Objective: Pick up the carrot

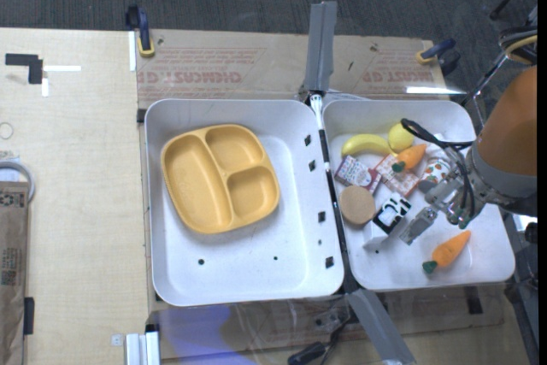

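An orange carrot (450, 250) with a green stub end lies near the front right corner of the right bin (496, 273). A second, smaller orange carrot-like piece (411, 156) lies farther back, beside a lemon. My gripper (395, 235) hangs low over the middle of the right bin, pointing toward the front left. It is to the left of the front carrot and apart from it. Nothing shows in its grasp.
The right bin also holds a banana (366, 144), a lemon (400, 135), a tan round piece (357, 205), small printed packets (357, 173) and a black-and-white item (391, 211). A yellow divided plate (220, 177) lies in the left bin (248, 269). Cables loop off the wrist.
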Tool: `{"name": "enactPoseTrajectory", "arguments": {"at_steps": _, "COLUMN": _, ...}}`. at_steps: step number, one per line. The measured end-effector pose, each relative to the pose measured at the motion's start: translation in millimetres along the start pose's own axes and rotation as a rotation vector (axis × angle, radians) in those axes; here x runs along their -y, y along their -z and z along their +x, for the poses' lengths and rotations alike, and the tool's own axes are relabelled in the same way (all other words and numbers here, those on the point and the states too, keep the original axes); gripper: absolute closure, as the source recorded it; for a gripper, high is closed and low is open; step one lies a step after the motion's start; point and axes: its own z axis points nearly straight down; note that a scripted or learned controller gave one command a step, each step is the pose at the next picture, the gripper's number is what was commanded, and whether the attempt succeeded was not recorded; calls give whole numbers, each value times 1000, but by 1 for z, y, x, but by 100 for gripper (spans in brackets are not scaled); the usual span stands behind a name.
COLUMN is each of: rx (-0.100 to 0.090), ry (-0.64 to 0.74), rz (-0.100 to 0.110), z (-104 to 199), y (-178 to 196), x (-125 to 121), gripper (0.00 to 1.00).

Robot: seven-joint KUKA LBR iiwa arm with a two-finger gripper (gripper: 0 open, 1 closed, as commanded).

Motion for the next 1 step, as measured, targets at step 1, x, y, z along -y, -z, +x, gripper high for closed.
{"name": "enactPoseTrajectory", "arguments": {"at_steps": 1, "rx": -1, "ry": -92, "rz": 0, "z": -20, "y": -87, "x": 22, "gripper": 0}}
